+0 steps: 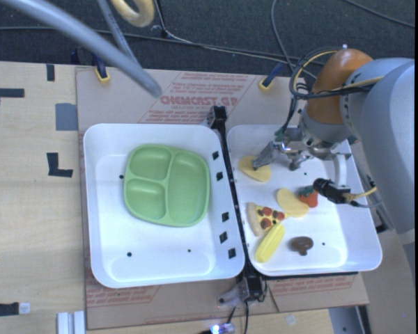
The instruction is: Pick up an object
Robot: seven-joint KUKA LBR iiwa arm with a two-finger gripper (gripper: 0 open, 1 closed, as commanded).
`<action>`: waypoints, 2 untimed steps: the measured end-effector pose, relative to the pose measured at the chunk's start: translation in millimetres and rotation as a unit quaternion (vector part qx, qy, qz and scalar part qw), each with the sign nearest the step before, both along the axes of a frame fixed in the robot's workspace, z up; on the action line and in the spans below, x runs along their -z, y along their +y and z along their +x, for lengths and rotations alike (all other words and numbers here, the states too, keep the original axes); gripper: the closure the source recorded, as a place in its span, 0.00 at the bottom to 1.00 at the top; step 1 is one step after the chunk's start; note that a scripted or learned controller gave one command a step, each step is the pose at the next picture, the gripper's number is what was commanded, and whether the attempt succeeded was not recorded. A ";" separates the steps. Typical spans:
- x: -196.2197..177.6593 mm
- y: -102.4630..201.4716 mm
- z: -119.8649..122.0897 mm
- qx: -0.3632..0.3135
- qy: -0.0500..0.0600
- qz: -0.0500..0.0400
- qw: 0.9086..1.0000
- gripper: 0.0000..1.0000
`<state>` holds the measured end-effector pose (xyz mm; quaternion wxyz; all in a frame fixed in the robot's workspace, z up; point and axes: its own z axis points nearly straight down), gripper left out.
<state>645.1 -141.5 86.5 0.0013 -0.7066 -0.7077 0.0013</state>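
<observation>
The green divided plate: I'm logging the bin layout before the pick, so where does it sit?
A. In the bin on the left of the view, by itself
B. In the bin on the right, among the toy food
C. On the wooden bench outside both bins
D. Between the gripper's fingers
A: the green divided plate lies flat in the left bin, while the corn and pizza slice lie in the right bin.

1. One fixed camera is looking down at a slant from above the bench [28,186].
2. It is sitting far enough back to frame both bins: left bin [104,256] centre-left, right bin [359,252] centre-right.
3. The arm [383,117] is entering from the frame's right.
</observation>
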 end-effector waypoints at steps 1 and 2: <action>-14.5 0.7 2.1 -0.001 -0.003 0.000 1.000 1.00; -65.7 0.0 -7.1 0.001 -0.003 0.000 1.000 1.00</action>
